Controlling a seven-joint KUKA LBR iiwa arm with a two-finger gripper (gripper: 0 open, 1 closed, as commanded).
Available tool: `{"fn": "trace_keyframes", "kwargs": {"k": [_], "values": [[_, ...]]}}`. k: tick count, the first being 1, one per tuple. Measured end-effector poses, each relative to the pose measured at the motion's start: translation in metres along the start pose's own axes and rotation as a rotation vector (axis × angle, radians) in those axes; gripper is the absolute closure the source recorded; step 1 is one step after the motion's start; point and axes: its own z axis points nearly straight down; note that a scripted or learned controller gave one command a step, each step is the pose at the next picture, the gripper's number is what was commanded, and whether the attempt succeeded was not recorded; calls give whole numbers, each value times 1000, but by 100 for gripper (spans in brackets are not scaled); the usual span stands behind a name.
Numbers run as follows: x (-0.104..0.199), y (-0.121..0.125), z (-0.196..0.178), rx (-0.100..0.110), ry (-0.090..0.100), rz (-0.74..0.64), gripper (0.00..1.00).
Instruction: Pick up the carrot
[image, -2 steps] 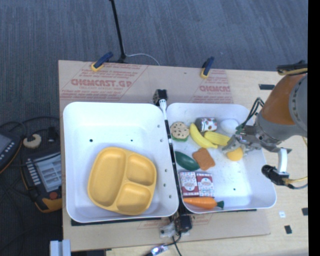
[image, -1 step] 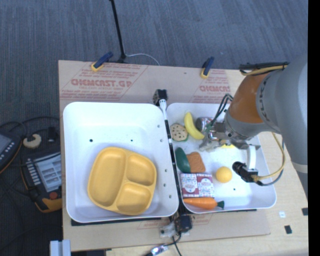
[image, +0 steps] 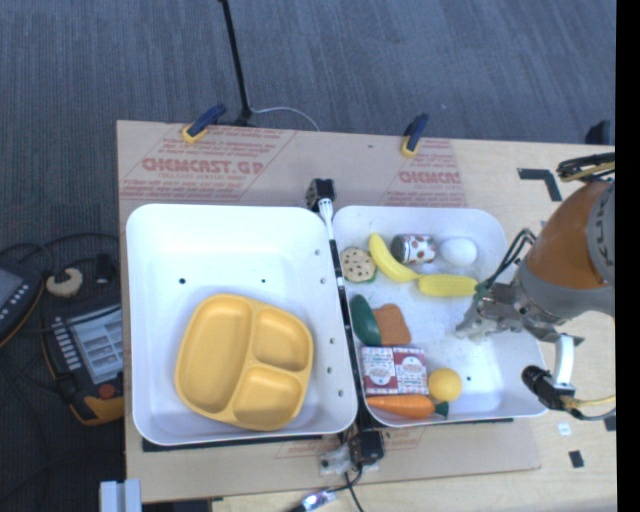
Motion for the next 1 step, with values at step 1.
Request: {"fn": "trace_keyframes", "kwargs": {"k": [1], "values": [[11,1,1,5,16,-13,0]]}}
